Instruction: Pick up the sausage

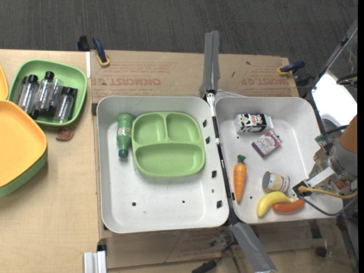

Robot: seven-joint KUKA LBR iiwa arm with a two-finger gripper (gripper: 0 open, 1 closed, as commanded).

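The sausage (289, 206), a short orange-red link, lies near the front edge of the right bin (301, 110), touching the right end of a yellow banana (269, 203). My gripper (334, 174) hangs at the right rim of that bin, up and to the right of the sausage and apart from it. Nothing shows in its grasp.
The right bin also holds a carrot (240, 177), a small can (276, 182), a pink packet (267, 143) and a milk carton (252, 122). In the left bin sit a green divided plate (168, 144) and a green bottle (124, 134). Off to the left stand a green tray of bottles (47, 92) and stacked yellow plates (20, 147).
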